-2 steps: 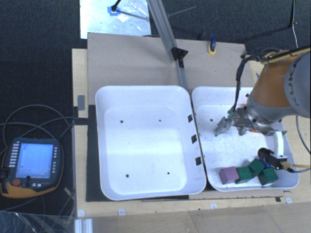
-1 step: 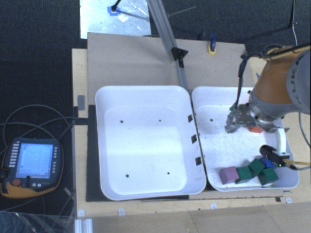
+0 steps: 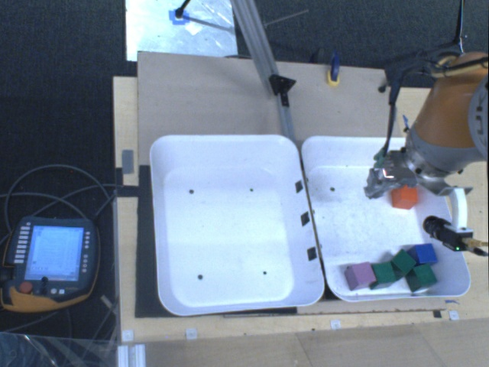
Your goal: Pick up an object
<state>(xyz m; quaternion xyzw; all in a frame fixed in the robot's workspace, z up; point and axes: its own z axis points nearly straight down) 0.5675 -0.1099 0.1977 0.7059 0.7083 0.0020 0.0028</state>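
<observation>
In the right bin (image 3: pixel 336 159), an orange block (image 3: pixel 405 197) lies near the middle of the floor. My gripper (image 3: pixel 382 180) hangs just to the left of and above that block, under the grey wrist with its orange band (image 3: pixel 454 117). Whether the block touches the gripper I cannot tell from this slant. Along the bin's front right corner lie a pink block (image 3: pixel 357 275), three green blocks (image 3: pixel 384 274) and a blue block (image 3: pixel 422 254).
The left bin (image 3: pixel 164 205) adjoins the right one along a shared rim. A slanted metal pole (image 3: pixel 260 44) crosses the back of the bench. A black cable fitting (image 3: pixel 447 232) hangs off the arm over the right bin's right side. A teach pendant (image 3: pixel 50 262) lies on the floor at left.
</observation>
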